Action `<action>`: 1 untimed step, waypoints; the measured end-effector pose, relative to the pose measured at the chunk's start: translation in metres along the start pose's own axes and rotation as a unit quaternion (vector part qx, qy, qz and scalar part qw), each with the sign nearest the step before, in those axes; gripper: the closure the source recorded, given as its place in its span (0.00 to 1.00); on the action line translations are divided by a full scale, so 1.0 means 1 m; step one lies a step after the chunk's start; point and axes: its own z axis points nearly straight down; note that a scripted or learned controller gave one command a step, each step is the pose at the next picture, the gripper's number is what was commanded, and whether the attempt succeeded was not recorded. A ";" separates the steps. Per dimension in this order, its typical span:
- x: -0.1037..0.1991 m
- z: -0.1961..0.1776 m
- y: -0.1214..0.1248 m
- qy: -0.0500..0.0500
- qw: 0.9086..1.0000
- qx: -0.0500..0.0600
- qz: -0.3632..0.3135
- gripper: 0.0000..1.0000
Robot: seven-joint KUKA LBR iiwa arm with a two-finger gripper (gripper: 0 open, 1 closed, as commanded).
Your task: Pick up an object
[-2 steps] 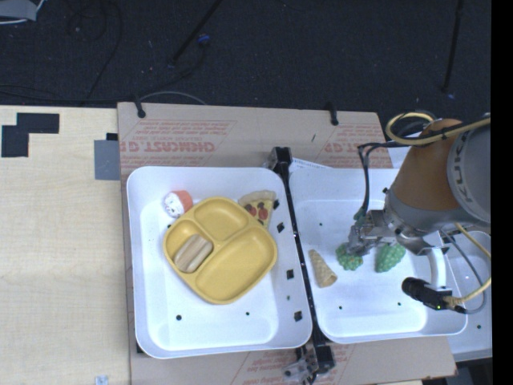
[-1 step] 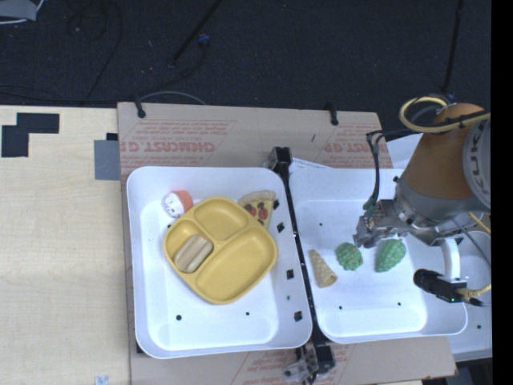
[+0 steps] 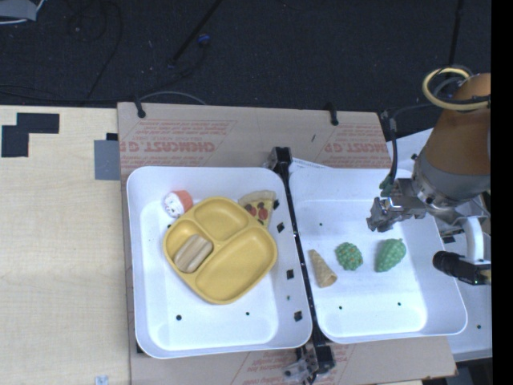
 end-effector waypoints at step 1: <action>0.008 -0.050 0.006 0.000 1.000 0.001 0.000 1.00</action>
